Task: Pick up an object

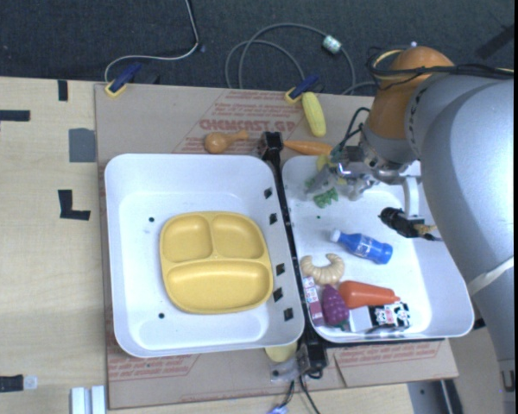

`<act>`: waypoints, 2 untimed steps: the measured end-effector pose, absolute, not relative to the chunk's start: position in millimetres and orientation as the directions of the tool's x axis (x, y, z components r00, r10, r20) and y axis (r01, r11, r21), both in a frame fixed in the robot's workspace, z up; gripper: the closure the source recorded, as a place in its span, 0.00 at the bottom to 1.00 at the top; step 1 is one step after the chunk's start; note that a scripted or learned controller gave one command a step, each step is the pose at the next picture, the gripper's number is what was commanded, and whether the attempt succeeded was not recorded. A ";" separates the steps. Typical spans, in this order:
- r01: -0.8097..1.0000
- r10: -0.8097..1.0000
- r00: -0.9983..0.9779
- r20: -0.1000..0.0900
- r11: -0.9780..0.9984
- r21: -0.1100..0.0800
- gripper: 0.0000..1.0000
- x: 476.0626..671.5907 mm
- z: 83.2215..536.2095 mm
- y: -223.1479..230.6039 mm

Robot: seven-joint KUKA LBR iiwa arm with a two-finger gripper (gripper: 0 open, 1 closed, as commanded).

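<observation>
Arm (pixel 466 171) reaches in from the right, and the claw (pixel 349 176) is low over the far-left part of the right bin (pixel 432 274). Cannot tell whether the claw is apart or together; nothing is seen held in it.

Nearest thing: a small green piece (pixel 325 198) on the bin floor, just near-left of the claw. Cannot tell if they touch.

Around the claw:
- The dividing edge between the bins runs close on its left.
- An orange carrot (pixel 306 147) lies on the cardboard sheet (pixel 242 119) just beyond the bin's far rim.
- A corn cob (pixel 313 114) lies farther back.
- A wooden spoon (pixel 220 141) lies to the left of the carrot.
- A looped cable (pixel 268 46) lies beyond the bench (pixel 34 231).

Right bin:
- A blue bottle (pixel 363 246) lies on its side mid-bin, apart from the green piece.
- In a cluster at the near-left corner, a croissant (pixel 325 269) sits above purple grapes (pixel 333 305).
- A red-and-white packet (pixel 312 298) lies against the left wall.
- A second carrot (pixel 367 293) touches the grapes.
- A black-and-white carton (pixel 384 316) lies at the near rim.

Left bin (pixel 138 231) holds one yellow divided plate (pixel 216 261), centred and flat.
</observation>
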State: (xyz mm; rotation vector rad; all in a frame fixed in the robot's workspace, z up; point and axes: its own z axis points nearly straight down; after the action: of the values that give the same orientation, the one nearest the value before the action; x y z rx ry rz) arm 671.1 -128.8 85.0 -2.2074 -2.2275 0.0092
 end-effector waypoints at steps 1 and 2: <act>1.000 1.000 -0.005 -0.002 0.005 -0.014 1.00 666.1 93.9 -129.1; 1.000 1.000 0.003 -0.002 -0.003 0.015 1.00 627.1 91.2 -171.8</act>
State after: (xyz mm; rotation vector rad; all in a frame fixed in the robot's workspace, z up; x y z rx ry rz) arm 627.1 -171.8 91.2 -2.2325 -2.2268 -0.0146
